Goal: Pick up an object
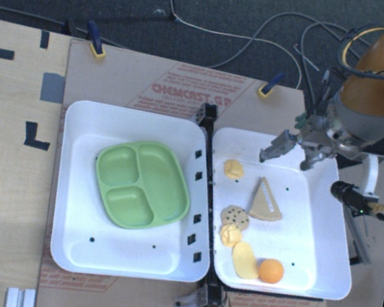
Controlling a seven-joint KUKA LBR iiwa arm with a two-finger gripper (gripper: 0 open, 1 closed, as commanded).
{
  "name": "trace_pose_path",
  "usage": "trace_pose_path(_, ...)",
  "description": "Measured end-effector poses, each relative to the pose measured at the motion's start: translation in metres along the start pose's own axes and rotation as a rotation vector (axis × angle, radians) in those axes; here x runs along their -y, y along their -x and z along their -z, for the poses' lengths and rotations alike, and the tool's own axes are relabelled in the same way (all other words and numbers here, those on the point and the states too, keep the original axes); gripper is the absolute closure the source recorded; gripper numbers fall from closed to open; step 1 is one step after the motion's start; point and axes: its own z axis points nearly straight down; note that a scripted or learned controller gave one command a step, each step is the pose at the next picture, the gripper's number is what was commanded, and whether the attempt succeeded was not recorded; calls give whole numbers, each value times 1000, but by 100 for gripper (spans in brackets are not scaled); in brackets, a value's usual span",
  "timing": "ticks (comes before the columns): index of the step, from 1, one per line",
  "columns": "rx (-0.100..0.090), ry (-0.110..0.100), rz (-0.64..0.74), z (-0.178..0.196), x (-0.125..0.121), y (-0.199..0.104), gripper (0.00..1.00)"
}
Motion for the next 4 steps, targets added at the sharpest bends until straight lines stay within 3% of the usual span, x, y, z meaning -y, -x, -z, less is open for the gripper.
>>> trace_pose_path(1,1,13,3,8,-2,0,0)
trace_pose_path(4,2,9,2,-132,-3,3,0)
